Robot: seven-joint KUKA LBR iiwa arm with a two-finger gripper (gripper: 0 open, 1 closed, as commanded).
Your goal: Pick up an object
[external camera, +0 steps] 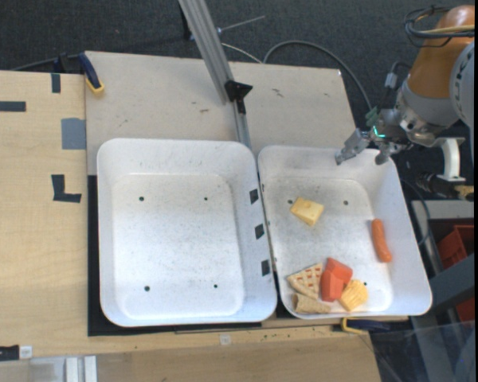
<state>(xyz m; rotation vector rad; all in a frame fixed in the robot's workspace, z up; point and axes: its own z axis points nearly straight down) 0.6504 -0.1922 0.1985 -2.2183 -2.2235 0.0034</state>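
The right bin (398, 213) holds several toy foods. A yellow cheese wedge (307, 211) lies near its middle. An orange carrot-like stick (381, 240) rests by the right wall. At the front sit a waffle piece (306, 280), a red block (335, 278) and a yellow ridged piece (353, 295), close together. My gripper (364, 151) hovers over the bin's far right corner, well above and behind the cheese. Its two fingers stand apart with nothing between them.
The left bin (111, 213) lies beside the right one, with black clips along the shared wall. A slanted metal pole (211, 42) rises behind the bins. The arm's grey body and orange band (442, 46) sit at the far right.
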